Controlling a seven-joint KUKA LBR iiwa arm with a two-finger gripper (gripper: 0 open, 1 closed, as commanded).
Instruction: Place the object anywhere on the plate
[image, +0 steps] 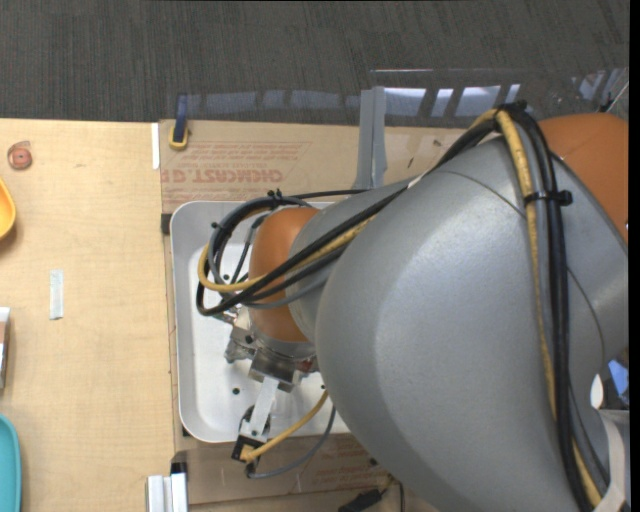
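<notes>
My gripper hangs low inside the white bin, below the orange wrist band. The grey arm covers the right half of the bin and most of the view. I can make out no object at the gripper; only a few small dark specks lie on the bin floor beside it. Whatever sits under the arm is hidden.
Brown cardboard lies behind the bin. On the wooden bench to the left are a small pink disc, a white strip, an orange item and a teal item at the frame edge.
</notes>
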